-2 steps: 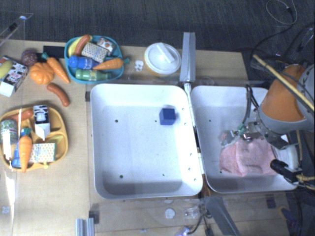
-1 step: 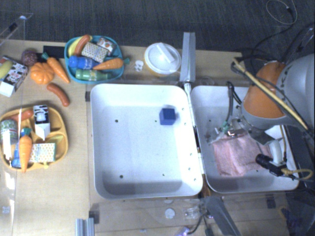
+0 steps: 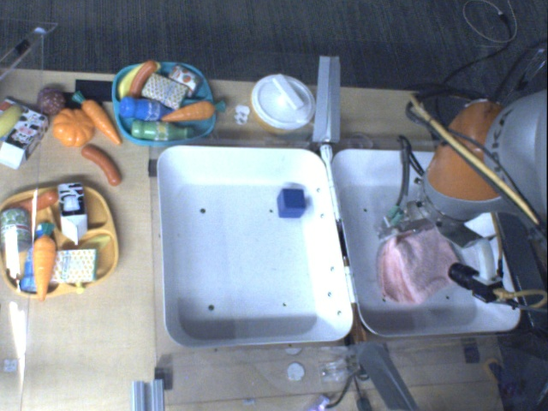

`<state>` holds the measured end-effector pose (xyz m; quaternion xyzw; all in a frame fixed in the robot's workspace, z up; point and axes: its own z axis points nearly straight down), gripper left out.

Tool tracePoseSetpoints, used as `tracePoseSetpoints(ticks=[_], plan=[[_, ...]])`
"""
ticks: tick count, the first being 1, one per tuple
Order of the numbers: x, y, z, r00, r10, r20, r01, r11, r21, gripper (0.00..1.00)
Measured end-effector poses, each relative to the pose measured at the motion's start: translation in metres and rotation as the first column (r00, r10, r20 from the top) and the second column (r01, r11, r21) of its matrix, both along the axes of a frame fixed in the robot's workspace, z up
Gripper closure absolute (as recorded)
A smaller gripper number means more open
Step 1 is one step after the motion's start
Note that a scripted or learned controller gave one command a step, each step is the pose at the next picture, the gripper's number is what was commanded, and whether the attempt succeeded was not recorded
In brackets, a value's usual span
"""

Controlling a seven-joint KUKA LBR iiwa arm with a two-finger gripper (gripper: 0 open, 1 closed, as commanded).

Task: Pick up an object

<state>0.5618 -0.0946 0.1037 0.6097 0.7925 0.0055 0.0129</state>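
Blue cube [image 3: 292, 202] alone, left bin [image 3: 197, 315]

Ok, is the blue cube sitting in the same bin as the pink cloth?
No, the blue cube lies in the left bin, while the pink cloth is in the right bin under the arm.

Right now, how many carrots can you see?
3: one carrot on the bench beside the pumpkin, one in the blue basket, one in the yellow tray. Others may be hidden.
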Motion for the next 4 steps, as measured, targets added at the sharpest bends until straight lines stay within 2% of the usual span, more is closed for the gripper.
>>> tracePoseSetpoints(ticks=[1, 2, 3, 4], plan=[[0.069, 0.027, 0.082, 0.976, 0.217, -0.022, -0.217, 0.976, 0.006, 1.00], [0.069, 0.027, 0.082, 0.976, 0.218, -0.022, -0.218, 0.976, 0.006, 0.00], [0.020, -0.049, 0.004, 0.978, 0.208, -0.025, -0.208, 0.978, 0.006, 0.00], [0.056, -0.045, 0.011, 0.978, 0.206, -0.021, -0.206, 0.978, 0.005, 0.00]])
